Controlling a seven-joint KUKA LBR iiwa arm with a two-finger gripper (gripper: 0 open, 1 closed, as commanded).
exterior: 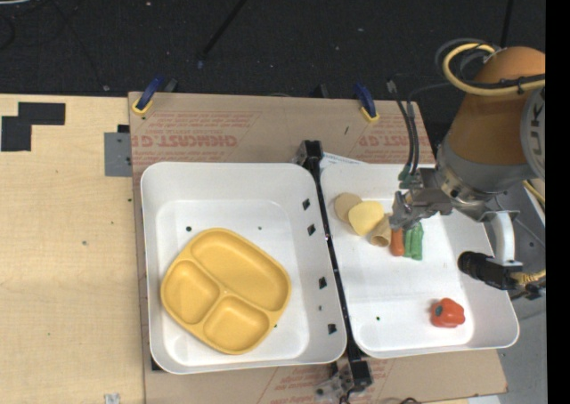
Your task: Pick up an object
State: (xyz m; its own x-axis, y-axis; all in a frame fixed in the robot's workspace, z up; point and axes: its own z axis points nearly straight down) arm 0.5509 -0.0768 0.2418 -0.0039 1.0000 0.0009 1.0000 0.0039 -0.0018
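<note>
At the near edge of the bench, the two shallow white plastic bins are sitting side by side on a sheet of brown cardboard (267,126). In the left bin (178,189) a yellow plastic tray with three compartments (225,289) is lying flat, toward the near left corner. In the right bin (499,331) a small red toy pepper with a green stem (448,312) is resting alone near the front right, well apart from the other pieces. Farther in, a little cluster is lying together: a pale yellow rounded piece (365,216), a tan rounded piece (346,206) just behind it, and an orange stick and a green stick (415,242) lying next to each other. The gripper (407,213) is hanging right over that cluster, just above the orange and green sticks; I cannot tell whether its fingers are apart or together, and nothing is visibly held between them. Behind it the grey arm with its orange band (499,109) is reaching in from the right. At the far edge, two blue-and-yellow clamps (367,105) are pinning the cardboard down.
</note>
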